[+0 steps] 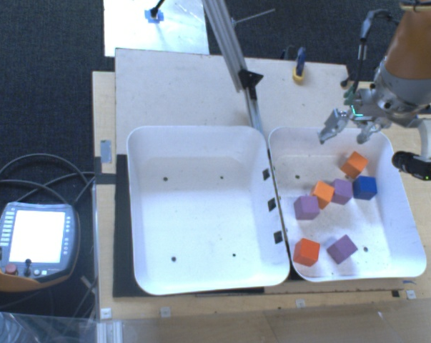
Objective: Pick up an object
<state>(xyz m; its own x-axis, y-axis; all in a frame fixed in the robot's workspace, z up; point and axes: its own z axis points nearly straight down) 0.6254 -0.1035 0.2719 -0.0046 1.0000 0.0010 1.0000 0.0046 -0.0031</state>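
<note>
Cubes fill the right bin (408,224), seven of them, all below the gripper (351,128), which hangs over the bin's far edge with nothing between its fingers. Nearest to it is an orange cube (355,163), just below and slightly right of the fingertips, apart from them and turned so that one corner points toward the bin's far wall. Below that sits a blue cube (365,186), touching or nearly touching a purple cube (342,191) on its left. Another orange cube (323,193) presses against that purple one, and a further purple cube (306,207) lies just beside it toward the bin's left wall. These four make a loose row slanting down to the left. Well apart from them, near the front wall, an orange cube (306,251) and a purple cube (342,249) sit side by side with a small gap, the purple one rotated corner-forward. Being cubes, none has a long axis; they differ only in how they are turned.

The fingers (334,127) are spread apart, released, one to the left and one to the right, touching no cube. The grey wrist and orange band rise behind them toward the right. The left bin (140,191) sits alongside, its wall touching the right bin's.
</note>
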